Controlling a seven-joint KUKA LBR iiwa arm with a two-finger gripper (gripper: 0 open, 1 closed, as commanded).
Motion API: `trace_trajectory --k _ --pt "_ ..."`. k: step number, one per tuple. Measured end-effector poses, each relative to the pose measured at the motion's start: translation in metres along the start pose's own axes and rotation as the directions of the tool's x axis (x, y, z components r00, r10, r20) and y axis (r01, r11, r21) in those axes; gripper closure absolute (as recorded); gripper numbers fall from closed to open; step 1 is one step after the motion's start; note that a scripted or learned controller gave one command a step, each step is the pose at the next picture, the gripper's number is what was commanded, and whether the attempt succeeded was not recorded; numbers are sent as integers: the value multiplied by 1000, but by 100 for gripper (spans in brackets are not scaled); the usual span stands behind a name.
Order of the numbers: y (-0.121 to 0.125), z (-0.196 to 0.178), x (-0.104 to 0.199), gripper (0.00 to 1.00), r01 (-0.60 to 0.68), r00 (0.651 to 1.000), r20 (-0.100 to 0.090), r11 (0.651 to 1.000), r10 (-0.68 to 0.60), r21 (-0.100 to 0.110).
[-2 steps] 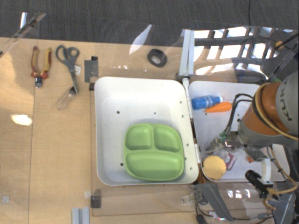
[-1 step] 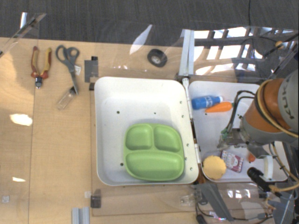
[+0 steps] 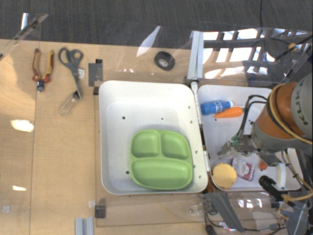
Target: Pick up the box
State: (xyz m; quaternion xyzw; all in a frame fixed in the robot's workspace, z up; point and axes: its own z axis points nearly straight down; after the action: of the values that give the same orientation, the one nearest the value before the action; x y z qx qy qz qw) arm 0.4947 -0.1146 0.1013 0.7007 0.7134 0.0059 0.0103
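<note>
The box [image 3: 243,169] is a small flat pink and maroon pack lying in the right bin [image 3: 215,131], near its front. My gripper [image 3: 238,146] hangs just behind and above the box, at the end of the grey arm with the orange band [image 3: 281,114] that reaches in from the right. The gripper's body and cables hide its tip, and nothing can be seen held in it.
A yellow ball [image 3: 224,175] lies against the box's left side. A blue bottle [image 3: 215,106] and an orange stick [image 3: 229,113] lie at the right bin's back. The left bin [image 3: 112,131] holds a green divided plate [image 3: 160,159]. Scissors [image 3: 72,62], pliers [image 3: 41,68] and a tape roll [image 3: 164,60] rest on the bench.
</note>
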Motion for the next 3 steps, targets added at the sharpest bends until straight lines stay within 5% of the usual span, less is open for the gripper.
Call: trace_trajectory --k 1,2,3 --pt "-4 12 -30 0 56 998 -5 998 -56 8" --pt "-3 12 -18 0 142 990 1 990 -142 5" --pt "-2 12 -18 0 53 999 -3 999 -53 4"
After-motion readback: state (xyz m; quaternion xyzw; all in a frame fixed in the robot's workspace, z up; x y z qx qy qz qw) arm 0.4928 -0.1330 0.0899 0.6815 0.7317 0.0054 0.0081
